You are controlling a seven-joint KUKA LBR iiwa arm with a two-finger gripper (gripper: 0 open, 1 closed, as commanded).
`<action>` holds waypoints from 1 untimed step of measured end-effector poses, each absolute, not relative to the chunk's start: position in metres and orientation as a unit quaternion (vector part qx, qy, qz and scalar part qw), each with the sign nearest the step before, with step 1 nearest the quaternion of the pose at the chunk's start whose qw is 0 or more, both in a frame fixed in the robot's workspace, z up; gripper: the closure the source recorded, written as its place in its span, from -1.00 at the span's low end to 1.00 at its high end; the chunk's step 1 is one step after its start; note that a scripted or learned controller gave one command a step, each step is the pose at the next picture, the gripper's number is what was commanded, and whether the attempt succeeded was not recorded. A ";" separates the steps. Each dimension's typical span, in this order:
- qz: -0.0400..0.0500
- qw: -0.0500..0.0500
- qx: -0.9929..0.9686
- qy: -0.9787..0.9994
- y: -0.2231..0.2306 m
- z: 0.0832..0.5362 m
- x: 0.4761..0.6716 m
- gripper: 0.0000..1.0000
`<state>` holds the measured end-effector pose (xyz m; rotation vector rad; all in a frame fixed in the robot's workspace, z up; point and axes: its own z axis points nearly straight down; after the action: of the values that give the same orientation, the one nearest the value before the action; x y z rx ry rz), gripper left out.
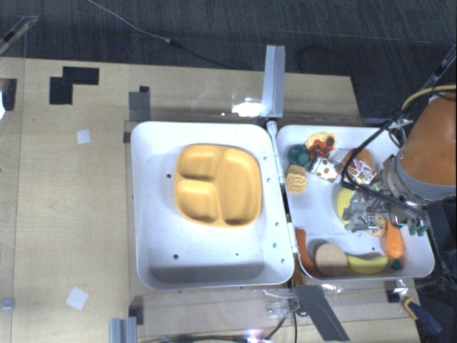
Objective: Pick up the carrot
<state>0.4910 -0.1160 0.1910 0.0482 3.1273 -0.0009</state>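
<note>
**Carrot lies just beside the lowered jaws in the right bin**

The grey arm with the orange band [432, 148] is seen reaching in over the right-hand shallow white plastic bin [421, 266], and its metal two-finger gripper [368, 216] is lowered among the objects there. The small orange tapered carrot [393, 241] is found near the front right corner of that bin, just beside the gripper on the side towards the arm and a little nearer the front wall. Its long axis is judged to run roughly from the back of the bin to the front, close to upright in the camera view, with the thicker end apparently towards the front, though the wrist hardware partly covers the far end and this cannot be settled. Nothing is seen held between the jaws; whether they stand apart or closed cannot be told from this slant.

A yellow banana [368, 264] and a beige rounded potato-like piece [330, 256] are set along the front wall, close to the carrot. The left-hand white bin [143, 213] carries a yellow three-compartment tray [218, 184].

A short sideways shift towards the arm's own side is judged necessary, so that the carrot is straddled across its narrow width.
</note>
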 end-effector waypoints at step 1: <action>0.000 0.001 -0.001 1.000 -0.162 0.109 0.487 1.00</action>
<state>0.4871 -0.1617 0.1094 -0.0022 3.1396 -0.0001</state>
